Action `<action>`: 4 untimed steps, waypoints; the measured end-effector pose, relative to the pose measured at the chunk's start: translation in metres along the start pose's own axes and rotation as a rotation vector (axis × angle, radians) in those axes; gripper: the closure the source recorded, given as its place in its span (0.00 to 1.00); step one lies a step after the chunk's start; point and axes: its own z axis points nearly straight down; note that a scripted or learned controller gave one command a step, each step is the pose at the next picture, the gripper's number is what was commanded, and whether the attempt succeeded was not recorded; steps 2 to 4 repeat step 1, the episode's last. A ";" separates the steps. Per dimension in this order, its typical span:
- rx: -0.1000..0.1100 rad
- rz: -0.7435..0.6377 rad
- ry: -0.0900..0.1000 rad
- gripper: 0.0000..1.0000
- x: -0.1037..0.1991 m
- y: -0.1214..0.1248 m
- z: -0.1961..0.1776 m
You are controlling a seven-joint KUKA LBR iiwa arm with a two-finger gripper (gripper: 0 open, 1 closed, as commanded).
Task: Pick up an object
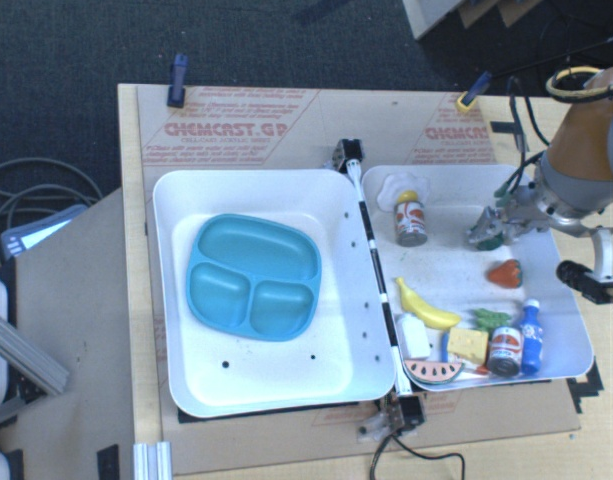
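Observation:
My gripper [486, 232] hangs low in the right bin [446, 268], near its back right part, with the orange band of the arm above it at the right edge. A red strawberry-like toy [504, 274] lies just in front of it, apart from the fingers. A small can with a red label [411, 218] lies to its left. Along the bin's front lie a yellow banana [426, 310], a cheese wedge [468, 345], a watermelon slice [430, 371], a second can [504, 350], a blue bottle [531, 336] and a green piece [491, 318].
The left bin [186, 208] holds a blue divided plate [253, 276]. A black clip [348, 153] sits where the bins meet at the back. Cables run down along the arm at the right. Cardboard lies beneath both bins.

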 end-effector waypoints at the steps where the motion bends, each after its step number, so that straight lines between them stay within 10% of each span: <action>1: 0.000 -0.002 0.003 1.00 0.087 0.000 -0.087; 4: 0.000 -0.002 0.003 1.00 0.087 0.000 -0.087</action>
